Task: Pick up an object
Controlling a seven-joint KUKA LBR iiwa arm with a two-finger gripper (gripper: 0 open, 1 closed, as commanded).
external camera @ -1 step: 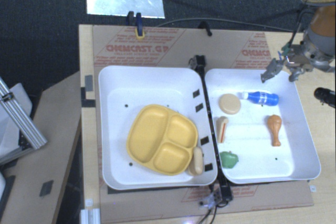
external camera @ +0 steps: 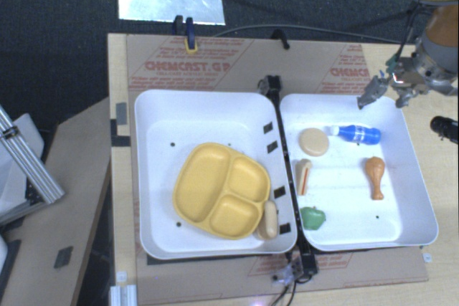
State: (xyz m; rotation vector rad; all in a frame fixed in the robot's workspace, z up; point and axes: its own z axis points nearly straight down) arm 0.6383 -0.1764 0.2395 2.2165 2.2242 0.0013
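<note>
My gripper (external camera: 386,94) hangs above the back edge of the right bin (external camera: 412,226), fingers spread apart with nothing between them. Just below it lies a blue bottle (external camera: 356,133) on its side. A round tan cookie-like disc (external camera: 313,142) sits left of the bottle. A brown drumstick (external camera: 375,175) lies at the bin's right middle. An orange carrot stick (external camera: 303,177) rests by the left wall, and a green piece (external camera: 313,217) lies at the front left.
The left bin (external camera: 158,154) holds a yellow divided tray (external camera: 221,190) with a beige bread-like piece (external camera: 269,220) at its right front corner. A black divider clamp (external camera: 272,87) runs between the bins. A metal rail (external camera: 25,161) stands at far left.
</note>
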